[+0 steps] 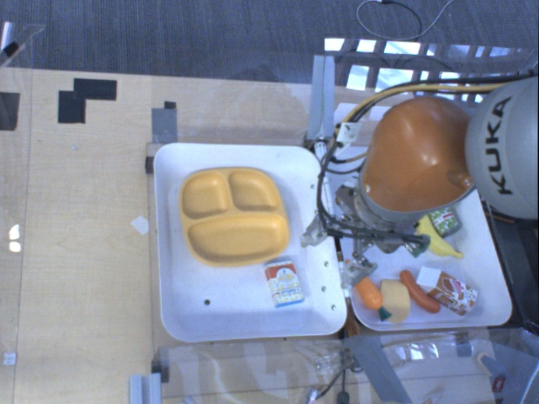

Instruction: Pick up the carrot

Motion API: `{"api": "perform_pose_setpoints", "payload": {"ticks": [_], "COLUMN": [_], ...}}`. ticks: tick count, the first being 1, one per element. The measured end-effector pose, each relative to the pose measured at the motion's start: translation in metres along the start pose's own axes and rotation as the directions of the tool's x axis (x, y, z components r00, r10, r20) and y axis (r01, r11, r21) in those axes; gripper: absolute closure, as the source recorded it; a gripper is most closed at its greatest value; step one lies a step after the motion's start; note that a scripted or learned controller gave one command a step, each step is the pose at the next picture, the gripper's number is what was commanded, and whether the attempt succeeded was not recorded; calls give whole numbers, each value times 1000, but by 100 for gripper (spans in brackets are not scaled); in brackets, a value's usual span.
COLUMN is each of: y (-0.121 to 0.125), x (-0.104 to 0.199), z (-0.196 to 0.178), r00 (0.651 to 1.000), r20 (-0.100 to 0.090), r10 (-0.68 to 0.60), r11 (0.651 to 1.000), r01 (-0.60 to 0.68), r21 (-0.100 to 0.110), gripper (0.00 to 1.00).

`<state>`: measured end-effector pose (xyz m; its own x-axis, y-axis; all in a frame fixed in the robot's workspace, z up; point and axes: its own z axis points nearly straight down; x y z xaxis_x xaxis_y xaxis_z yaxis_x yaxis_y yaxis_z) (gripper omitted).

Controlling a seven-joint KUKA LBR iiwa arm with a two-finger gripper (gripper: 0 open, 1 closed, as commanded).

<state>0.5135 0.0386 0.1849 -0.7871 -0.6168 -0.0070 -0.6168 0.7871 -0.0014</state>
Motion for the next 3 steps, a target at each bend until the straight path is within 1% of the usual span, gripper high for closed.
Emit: {"api": "perform_pose_setpoints", "payload": {"ticks": [1,2,3], "y": [-42,14,-54], "x": [-16,-28,-17], "z": [-109,-48,-123], "r00": [993,939,915], "r20": [3,1,1], "r10": [-121,-344,-403], "r11": [993,939,915], "r01": [121,344,403], "r21": [3,0,4], "gripper": [0,0,0]}}
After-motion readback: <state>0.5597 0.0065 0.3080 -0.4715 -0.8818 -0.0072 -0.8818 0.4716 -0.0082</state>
